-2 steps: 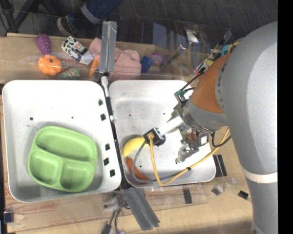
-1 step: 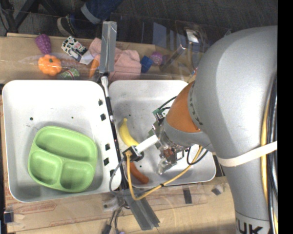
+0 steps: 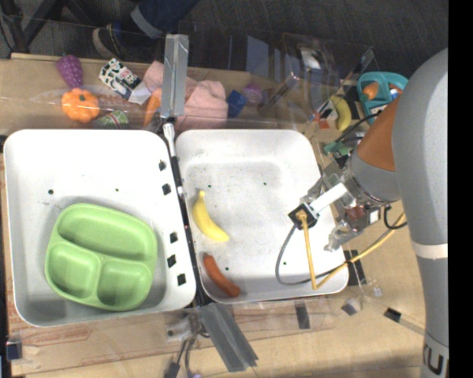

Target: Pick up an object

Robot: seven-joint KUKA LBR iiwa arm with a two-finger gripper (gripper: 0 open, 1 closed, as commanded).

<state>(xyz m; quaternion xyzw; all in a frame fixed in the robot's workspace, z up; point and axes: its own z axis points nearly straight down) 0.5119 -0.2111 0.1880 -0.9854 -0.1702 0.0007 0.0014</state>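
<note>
A yellow toy banana (image 3: 208, 217) lies in the right bin (image 3: 252, 152), close to its left wall. A red-brown toy sausage (image 3: 219, 276) rests near that bin's front left corner. My gripper (image 3: 325, 215) hangs over the right bin's right rim, well to the right of both toys. It sits below the grey arm (image 3: 414, 132) and its orange band. Nothing shows between the gripper's tips.
The left bin (image 3: 31, 164) holds a green divided plate (image 3: 101, 256). Yellow and black cables (image 3: 309, 262) loop from the wrist over the right bin's front right corner. Toys and a pink cloth (image 3: 197, 97) lie on the bench behind the bins.
</note>
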